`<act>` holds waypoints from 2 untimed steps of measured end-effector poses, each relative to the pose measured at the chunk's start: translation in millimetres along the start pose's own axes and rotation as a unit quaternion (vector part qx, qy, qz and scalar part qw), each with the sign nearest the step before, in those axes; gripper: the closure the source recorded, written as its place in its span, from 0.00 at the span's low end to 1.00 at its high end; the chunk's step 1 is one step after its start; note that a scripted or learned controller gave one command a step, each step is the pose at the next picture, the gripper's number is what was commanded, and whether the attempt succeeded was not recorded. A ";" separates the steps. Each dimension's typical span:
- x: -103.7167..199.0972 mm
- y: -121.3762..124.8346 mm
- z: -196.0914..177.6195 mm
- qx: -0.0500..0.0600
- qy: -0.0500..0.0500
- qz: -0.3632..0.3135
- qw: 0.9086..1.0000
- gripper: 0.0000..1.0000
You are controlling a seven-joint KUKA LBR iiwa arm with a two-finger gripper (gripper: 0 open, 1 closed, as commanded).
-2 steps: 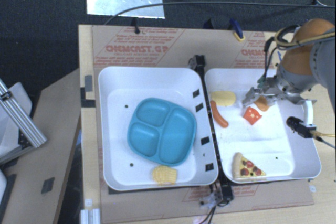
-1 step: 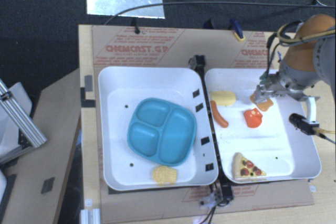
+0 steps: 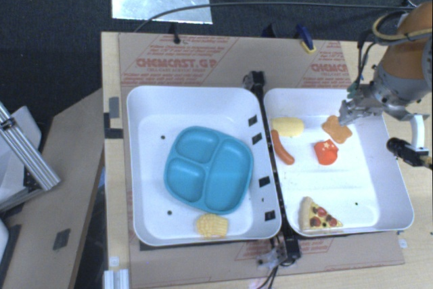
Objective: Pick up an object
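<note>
One arm reaches in from right; end effector (image 3: 353, 109) over right bin (image 3: 389, 166), grip state unclear.

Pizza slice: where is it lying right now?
The pizza slice lies in the right bin, at its near edge, below the red tomato.

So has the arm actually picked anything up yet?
Not that shows. Its gripper sits low at the right bin, right by the tan toy, which seems to lie on the floor. Tomato, hot dog and pizza slice lie untouched. Grasping and lifting remain.
</note>
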State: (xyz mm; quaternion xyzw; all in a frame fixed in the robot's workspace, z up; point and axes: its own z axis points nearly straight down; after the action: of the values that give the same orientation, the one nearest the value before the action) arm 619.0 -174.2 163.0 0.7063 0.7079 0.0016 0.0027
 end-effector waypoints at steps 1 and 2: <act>-2.2 10.3 -61.8 -0.002 -0.001 -0.002 1.000 1.00; -2.6 12.2 -116.6 -0.001 0.000 -0.002 1.000 1.00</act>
State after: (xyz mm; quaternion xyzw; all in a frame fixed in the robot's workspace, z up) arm 630.5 -176.6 279.6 0.7046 0.7096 0.0018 0.0035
